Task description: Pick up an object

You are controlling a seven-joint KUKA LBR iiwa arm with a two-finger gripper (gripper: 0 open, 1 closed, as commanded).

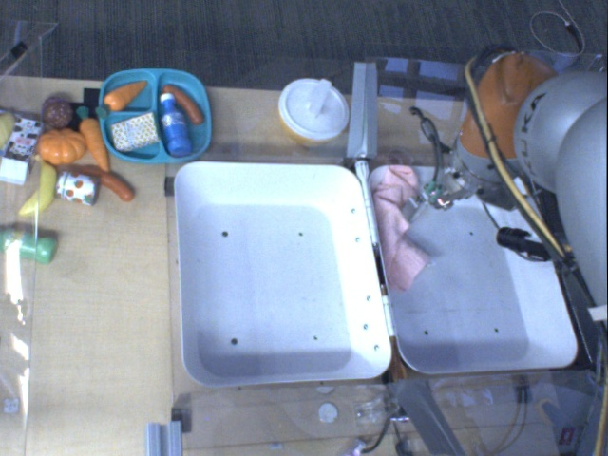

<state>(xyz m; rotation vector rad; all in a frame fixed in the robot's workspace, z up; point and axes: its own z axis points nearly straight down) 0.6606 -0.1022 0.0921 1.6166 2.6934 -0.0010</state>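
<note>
A crumpled pink cloth [394,226] lies in the right bin [494,340], bunched against its left wall and reaching from the far corner toward the middle. My gripper [427,200] hangs low over the far left part of that bin, right at the cloth's upper right edge. Its tip is small and dark against the cloth, and I cannot tell whether it touches or holds the fabric. The grey arm with its orange band [503,93] comes in from the far right.
The left bin [275,350] sits beside it, with a metal divider [362,112] behind the seam. A white lidded cup [313,109], a teal divided plate [157,114] of toy food and loose toy vegetables [85,164] lie at the far left.
</note>
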